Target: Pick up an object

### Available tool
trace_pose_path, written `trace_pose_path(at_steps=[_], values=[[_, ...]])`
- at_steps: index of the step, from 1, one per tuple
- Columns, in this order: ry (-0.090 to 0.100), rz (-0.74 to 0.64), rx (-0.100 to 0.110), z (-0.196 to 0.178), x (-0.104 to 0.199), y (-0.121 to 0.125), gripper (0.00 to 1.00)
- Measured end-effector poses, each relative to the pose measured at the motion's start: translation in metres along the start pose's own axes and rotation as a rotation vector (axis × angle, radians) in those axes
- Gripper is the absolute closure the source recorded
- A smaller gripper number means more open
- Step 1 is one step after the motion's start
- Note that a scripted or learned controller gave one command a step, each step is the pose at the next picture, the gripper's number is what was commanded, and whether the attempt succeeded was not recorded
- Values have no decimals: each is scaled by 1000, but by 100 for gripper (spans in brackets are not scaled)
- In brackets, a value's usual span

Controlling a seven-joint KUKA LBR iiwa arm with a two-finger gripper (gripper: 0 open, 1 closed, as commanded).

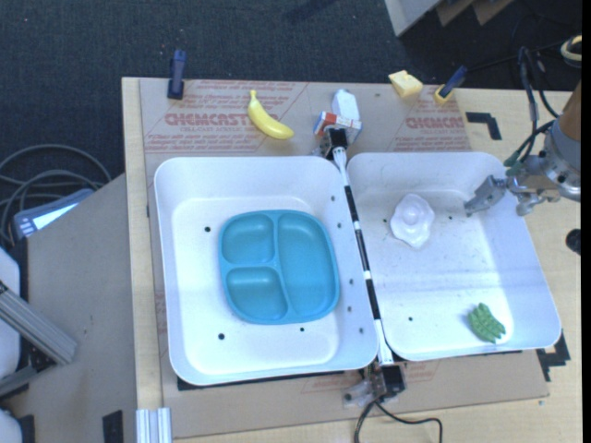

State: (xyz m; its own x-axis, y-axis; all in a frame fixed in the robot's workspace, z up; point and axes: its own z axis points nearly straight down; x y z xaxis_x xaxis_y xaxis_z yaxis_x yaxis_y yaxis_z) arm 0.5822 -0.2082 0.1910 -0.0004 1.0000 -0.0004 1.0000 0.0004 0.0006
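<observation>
White plastic makes up the two shallow bins that sit side by side on the bench: one left bin (185, 340) and one right bin (517, 247), touching along a dark seam at the middle.

One blue divided plate (277, 266) lies in the left bin, near its centre, with three compartments.

Two loose things lie in the right bin. One is a small white object (412, 220), pale and glossy, rounded and lumpy with a slightly ruffled outline, hard to tell apart from the bin floor; it rests in the upper left part of that bin. The other is a small green object (487, 323), bumpy and oblong, lying tilted near the bin's lower right corner, well apart from the white one.

One gripper (503, 192) reaches in from the right, over the upper right part of the right bin. Its grey fingers (480, 197) are too blurred and small to tell whether they stand apart or together; nothing shows between them. It is near the white object but apart from it, and well apart from the green one.

Outside the bins, on the cardboard-coloured bench top (212, 123), lie one yellow banana (268, 118), one small white and red carton (342, 113) just above the seam, and one pale yellow wedge (404, 83). Two blue clips, (176, 72) and (451, 83), sit at the back edge.
</observation>
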Motion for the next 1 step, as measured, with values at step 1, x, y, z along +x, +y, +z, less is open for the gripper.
trace_pose_path(at_steps=[1], values=[[1, -1, -2, -10, 44, 16, 0]])
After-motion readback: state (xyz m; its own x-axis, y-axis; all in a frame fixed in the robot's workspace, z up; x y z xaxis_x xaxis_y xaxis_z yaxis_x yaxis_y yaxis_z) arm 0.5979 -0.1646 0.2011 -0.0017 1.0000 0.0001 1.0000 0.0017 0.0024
